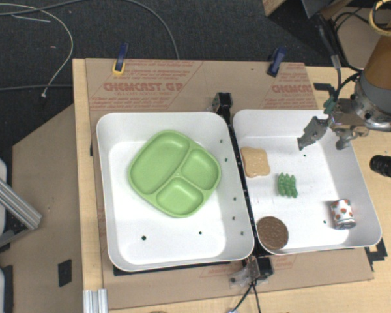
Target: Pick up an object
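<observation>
The right bin (313,126) holds a tan slice of bread (255,162) at its left side, a green bunch of grapes (287,184) in the middle, a brown round cookie (272,232) at the front left and a small red-and-white can (341,214) lying at the front right. My gripper (326,135) hangs over the back right of this bin, open, its two fingers spread with nothing between them. It is up and to the right of the grapes, well apart from them.
The left bin (117,240) bears a green three-part plate (174,173). Clamps (121,56) and a black bracket (222,102) sit at the cardboard's back edge. Cables lie on the dark floor behind.
</observation>
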Motion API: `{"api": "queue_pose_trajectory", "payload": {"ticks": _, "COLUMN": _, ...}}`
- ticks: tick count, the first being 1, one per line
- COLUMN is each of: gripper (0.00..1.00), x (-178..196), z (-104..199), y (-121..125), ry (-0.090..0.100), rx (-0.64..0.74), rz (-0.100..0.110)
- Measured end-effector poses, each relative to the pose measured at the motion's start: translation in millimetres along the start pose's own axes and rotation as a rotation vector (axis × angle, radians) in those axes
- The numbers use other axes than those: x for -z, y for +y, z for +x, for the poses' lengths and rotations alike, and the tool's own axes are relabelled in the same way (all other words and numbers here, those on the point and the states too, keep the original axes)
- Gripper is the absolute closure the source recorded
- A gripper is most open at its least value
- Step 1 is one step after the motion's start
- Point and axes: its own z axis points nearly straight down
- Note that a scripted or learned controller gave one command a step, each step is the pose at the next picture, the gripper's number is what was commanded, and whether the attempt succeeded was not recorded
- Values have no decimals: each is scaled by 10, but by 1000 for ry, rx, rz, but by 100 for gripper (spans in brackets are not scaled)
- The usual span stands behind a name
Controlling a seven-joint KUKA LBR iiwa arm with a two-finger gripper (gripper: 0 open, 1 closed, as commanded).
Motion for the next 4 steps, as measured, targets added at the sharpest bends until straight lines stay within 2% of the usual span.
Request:
{"api": "queue_pose_trajectory", "payload": {"ticks": 1, "gripper": 0, "x": 60, "z": 2, "y": 19, "ry": -2, "rx": 3, "rz": -12}}
{"api": "queue_pose_trajectory", "payload": {"ticks": 2, "gripper": 0, "x": -382, "z": 24, "y": 83, "ry": -1, "rx": 2, "rz": -7}}
{"api": "queue_pose_trajectory", "payload": {"ticks": 4, "gripper": 0, "x": -1469, "z": -126, "y": 44, "ry": 0, "rx": 1, "rz": -6}}
